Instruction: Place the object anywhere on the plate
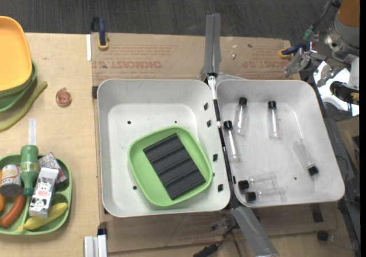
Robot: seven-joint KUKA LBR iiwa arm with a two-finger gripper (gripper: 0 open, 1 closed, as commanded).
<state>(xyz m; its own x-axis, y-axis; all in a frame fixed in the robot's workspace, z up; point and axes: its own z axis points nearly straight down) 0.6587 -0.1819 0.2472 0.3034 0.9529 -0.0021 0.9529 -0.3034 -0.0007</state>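
Note:
A green plate [140, 161] lies in the left bin [114, 107], toward its front. A dark ridged rectangular block [174, 165] rests on the plate's middle. Several clear tubes with black caps lie scattered in the right bin [320, 193]: one [240, 115] near the back, another [273, 119] beside it, and one [230, 142] along the left wall. More tubes [262, 187] lie at the front. My gripper [313, 62] hangs over the right bin's far right corner, apart from the tubes and the plate.
Left of the bins, stacked yellow and green dishes [11, 55] sit at the back and a green tray of toy food [34, 198] at the front. A small pink item [63, 97] lies between them. A clamp [99, 35] grips the cardboard behind the left bin.

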